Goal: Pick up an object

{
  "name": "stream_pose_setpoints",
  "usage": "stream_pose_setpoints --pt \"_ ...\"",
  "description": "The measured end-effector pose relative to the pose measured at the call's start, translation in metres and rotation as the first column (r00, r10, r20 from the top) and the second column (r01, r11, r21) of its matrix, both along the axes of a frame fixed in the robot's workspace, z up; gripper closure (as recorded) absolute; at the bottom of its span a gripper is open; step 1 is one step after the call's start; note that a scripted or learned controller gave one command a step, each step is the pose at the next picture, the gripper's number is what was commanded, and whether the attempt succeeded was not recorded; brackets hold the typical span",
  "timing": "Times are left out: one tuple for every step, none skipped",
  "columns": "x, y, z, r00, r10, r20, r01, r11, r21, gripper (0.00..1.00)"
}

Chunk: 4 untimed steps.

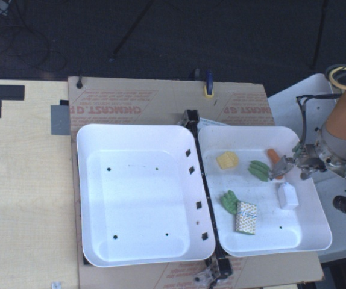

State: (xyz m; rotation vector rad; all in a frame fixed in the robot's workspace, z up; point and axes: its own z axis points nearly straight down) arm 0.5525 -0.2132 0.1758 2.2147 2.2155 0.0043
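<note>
My gripper (293, 170) hangs over the right side of the right bin (317, 236), reaching in from the right, and it looks open with nothing held between its fingers. One fingertip (279, 171) is close to a small orange piece (273, 156) and a green object (258, 170). A white block (287, 195) lies just below the gripper. Further left in the same bin are a yellow piece (226, 159), a second green object (229, 201) and a patterned packet (246, 217).
The left bin (88, 191) stands beside the right one, with black clips (192, 170) along the shared wall. Both rest on a cardboard sheet (137, 104). The arm's wrist (337, 138) and cables crowd the right edge.
</note>
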Motion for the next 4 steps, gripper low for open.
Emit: stream_pose_setpoints --pt "-0.004 0.0 0.006 1.0 -0.004 -0.012 0.004 1.0 0.006 1.0" --pt "0.096 0.0 0.071 1.0 0.004 0.003 -0.004 1.0 0.0 1.0" --pt "0.037 0.0 0.083 1.0 -0.001 -0.011 0.001 1.0 0.005 1.0" --pt "-0.037 0.037 0.027 1.0 -0.004 -0.021 0.004 1.0 0.01 1.0"
